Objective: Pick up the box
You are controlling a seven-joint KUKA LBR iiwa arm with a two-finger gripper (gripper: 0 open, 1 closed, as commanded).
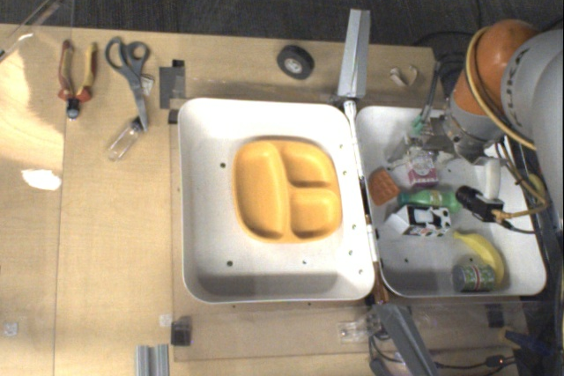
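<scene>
Arm [520, 75]: I see it reaching in over the right bin [529, 282].
Gripper [425, 145]: low over that bin's far-left part; I cannot tell how the fingers stand.
Box [429, 221]: black-and-white, lying mid-bin beside a green bottle [429, 197].
Left bin [198, 189]: holds a yellow tray [286, 188].
Bench [88, 260]: scissors [132, 70] near its far-left corner.

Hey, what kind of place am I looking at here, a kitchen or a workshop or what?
Most likely a robotics lab bench, not a kitchen. A grey robot arm reaches over two white bins, one holding a yellow divided tray, and hand tools such as scissors and pliers lie on the wooden benchtop.
</scene>
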